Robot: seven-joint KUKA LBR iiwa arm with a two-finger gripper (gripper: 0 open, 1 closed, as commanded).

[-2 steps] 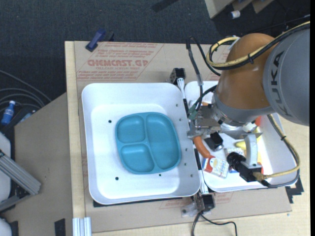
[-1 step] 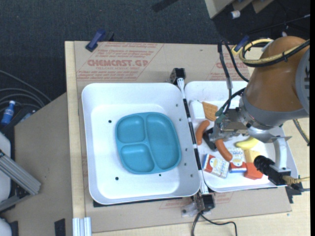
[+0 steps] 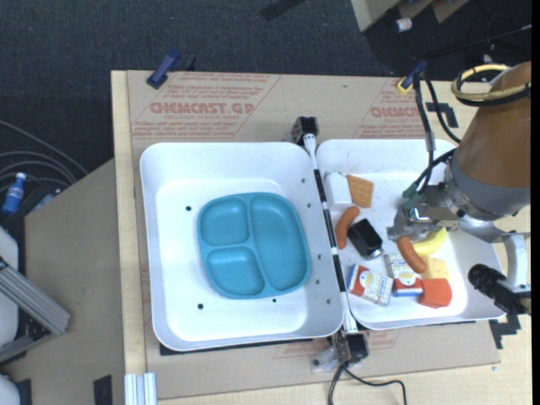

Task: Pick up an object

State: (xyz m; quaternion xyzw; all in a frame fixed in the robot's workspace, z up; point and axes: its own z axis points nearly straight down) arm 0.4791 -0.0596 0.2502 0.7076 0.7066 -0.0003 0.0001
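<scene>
Counter (image 3: 126, 226) carries two white bins side by side. Left bin (image 3: 169, 175) holds a blue divided plate (image 3: 251, 245). Right bin (image 3: 380, 154) holds small objects: an orange cracker-like piece (image 3: 360, 191), a red sausage (image 3: 345, 226), a black block (image 3: 365, 237), a red-and-white carton (image 3: 370, 284), a yellow banana shape (image 3: 432, 241) and an orange block (image 3: 435, 293). The gripper (image 3: 415, 218) is low over the right bin, just above a second sausage (image 3: 412, 256) and the banana; whether it is open or closed I cannot tell.
</scene>
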